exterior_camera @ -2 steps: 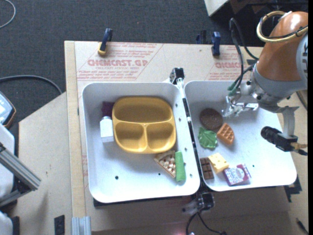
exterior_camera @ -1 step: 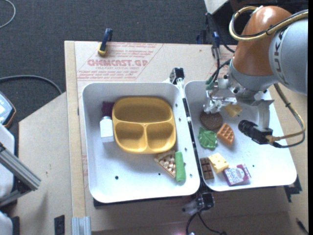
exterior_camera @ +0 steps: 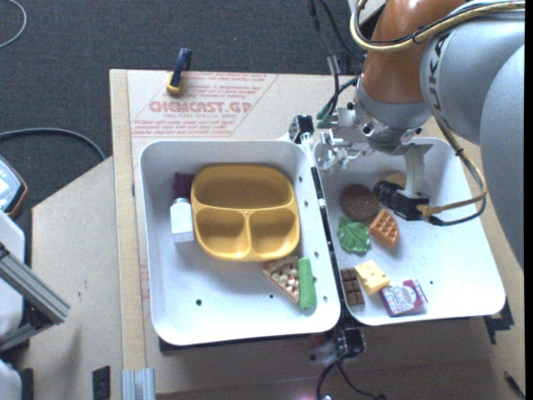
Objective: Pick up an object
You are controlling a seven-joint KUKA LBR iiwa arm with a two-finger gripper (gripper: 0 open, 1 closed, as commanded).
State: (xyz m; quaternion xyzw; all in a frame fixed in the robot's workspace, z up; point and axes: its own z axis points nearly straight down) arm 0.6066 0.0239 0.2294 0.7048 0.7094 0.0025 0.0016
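two shallow white bins sit side by side on the tabletop before you. your left bin carries a yellow plastic tray with three compartments, a small white bottle touching the tray's left edge, a dark maroon piece just above the bottle, a tan slice studded with pale bits below the tray, and a green stick lying against that slice's right side.

your right bin holds a round brown cookie-like disc, an orange waffle-patterned wedge just below and right of it, a green leaf-shaped piece beside the wedge, a yellow cheese-like block, a dark brown chocolate-like bar touching the block's left, and a small pink-and-white packet near the bin's lower edge.

you see the grey arm with its orange band reaching in from the right, with the hand low over the top left corner of the right bin, close to the divide between the bins and just above the brown disc. whether the hand is spread or closed, you cannot tell from this angle, and nothing visibly sits in it.
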